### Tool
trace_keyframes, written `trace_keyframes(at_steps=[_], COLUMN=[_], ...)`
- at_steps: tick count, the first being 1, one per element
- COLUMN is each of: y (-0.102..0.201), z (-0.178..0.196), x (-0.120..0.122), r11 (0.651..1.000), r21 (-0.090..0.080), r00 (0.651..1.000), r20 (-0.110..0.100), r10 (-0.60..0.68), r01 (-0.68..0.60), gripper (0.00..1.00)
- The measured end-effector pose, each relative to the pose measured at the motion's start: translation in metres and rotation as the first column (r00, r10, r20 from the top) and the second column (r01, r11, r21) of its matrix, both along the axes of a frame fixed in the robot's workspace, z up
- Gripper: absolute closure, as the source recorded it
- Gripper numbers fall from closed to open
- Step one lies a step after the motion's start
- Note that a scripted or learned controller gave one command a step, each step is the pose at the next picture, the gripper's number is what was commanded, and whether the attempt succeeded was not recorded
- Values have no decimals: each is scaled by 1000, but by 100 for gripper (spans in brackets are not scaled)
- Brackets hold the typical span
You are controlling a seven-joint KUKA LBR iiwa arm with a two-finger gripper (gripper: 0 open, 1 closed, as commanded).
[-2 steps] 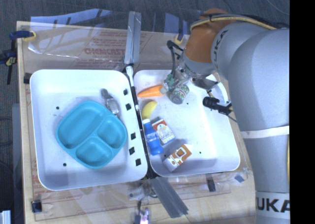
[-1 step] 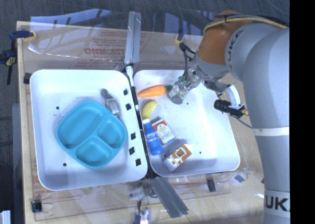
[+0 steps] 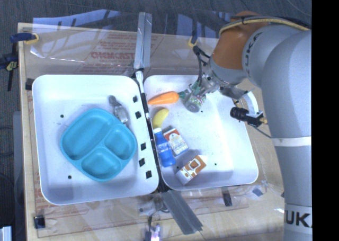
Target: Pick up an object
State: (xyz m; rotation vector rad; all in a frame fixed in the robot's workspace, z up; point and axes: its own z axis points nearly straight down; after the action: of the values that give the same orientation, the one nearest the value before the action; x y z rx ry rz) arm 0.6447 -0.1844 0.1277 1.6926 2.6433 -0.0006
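Note:
In the right bin point(image 3: 233, 134), my gripper point(image 3: 194, 99) hangs low near the far left part, just right of an orange carrot point(image 3: 163, 97) with a green end. A yellow lemon point(image 3: 160, 116) lies in front of the carrot. Further forward are a blue bottle point(image 3: 163, 148), a small red and white carton point(image 3: 176, 142), and an orange and white box point(image 3: 191, 168). The gripper's tip sits at the carrot's green end, and nothing shows clearly between its fingers.
The left bin point(image 3: 47, 128) holds a blue divided plate point(image 3: 99, 143) and a small grey metal object point(image 3: 118, 109) near the divider. The arm's grey body and orange band point(image 3: 233, 49) cover the right side of the bench.

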Motion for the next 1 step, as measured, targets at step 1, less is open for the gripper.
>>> trace_keyframes(at_steps=[1], y=[-24], z=[-35], x=[-4], r11=[998], r21=[1], r00=[998], r20=[-2], r10=[63], r01=[-63], gripper=[0])
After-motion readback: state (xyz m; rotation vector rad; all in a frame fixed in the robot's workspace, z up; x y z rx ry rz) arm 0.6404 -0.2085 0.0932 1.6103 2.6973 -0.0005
